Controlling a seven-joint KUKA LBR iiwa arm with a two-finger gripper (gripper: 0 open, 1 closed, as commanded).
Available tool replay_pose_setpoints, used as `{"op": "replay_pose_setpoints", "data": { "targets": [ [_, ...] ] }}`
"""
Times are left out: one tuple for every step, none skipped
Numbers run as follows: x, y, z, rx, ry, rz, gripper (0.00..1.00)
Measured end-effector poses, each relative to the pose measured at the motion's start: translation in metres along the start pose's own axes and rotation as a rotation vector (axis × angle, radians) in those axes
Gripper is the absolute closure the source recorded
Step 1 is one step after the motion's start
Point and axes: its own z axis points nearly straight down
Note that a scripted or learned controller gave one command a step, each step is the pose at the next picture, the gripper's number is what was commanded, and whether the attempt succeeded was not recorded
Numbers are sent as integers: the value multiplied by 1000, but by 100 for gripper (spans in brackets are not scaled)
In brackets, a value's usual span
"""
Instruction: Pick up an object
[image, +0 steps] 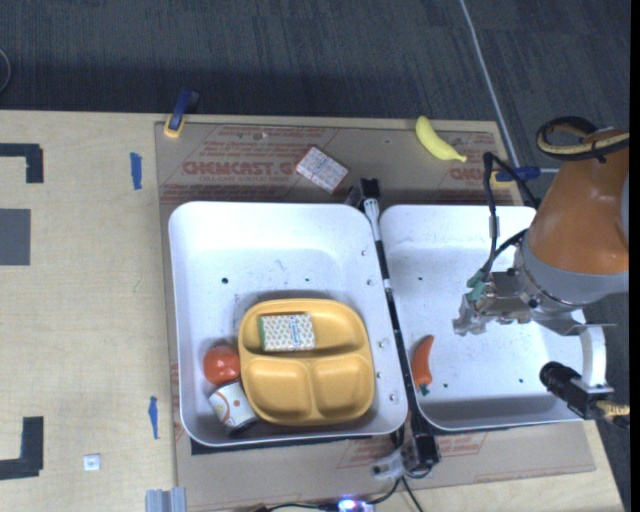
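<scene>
My gripper (478, 312) hangs over the middle of the right bin (455, 235), pointing left from the orange-banded wrist. A red chili pepper (423, 361) lies at the right bin's lower left, a little below and left of the gripper. In the left bin (200, 250) sits a yellow divided tray (305, 380) with a small patterned sponge (286, 331) in its upper compartment. A red tomato (221, 363) and a small white can (231, 404) rest against the tray's left side.
A yellow banana (438, 140) and a small patterned packet (321, 168) lie on the cardboard behind the bins. A black clamp bar (384, 280) runs between the bins. A blue-yellow clip (180, 110) sits at the cardboard's far left corner.
</scene>
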Motion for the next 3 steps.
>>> {"op": "replay_pose_setpoints", "data": {
  "targets": [
    [-2, 1, -9, -4, -1, 0, 100],
    [6, 0, 2, 0, 0, -1, 100],
    [-5, 0, 12, 1, 0, 1, 100]
  ]
}}
